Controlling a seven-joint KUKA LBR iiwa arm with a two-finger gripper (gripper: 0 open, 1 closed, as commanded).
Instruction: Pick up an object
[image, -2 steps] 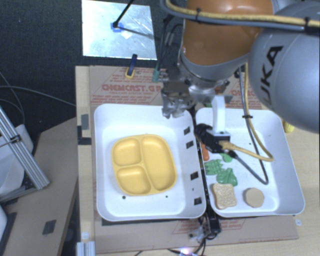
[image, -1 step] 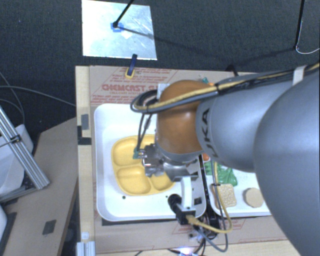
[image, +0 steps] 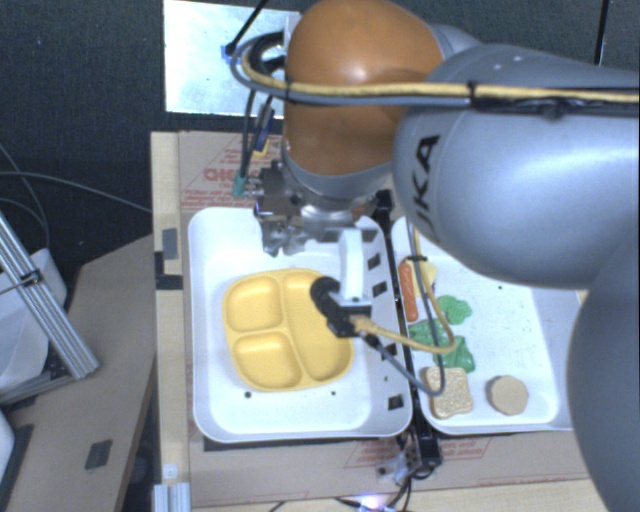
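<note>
A yellow divided plate (image: 280, 330) lies flat in the left white bin (image: 215, 400), with three compartments facing up. My gripper (image: 287, 238) hangs below the grey wrist and orange band, just above the plate's far edge near the back of the left bin. Nothing shows held under it. The big arm hides the back of both bins.
The right bin (image: 540, 405) holds an orange hot-dog-like piece (image: 409, 287), a green leafy piece (image: 447, 318), a slice of toast (image: 452, 392) and a round tan biscuit (image: 508, 395). A cardboard sheet lies under the bins. Metal framing stands at the far left.
</note>
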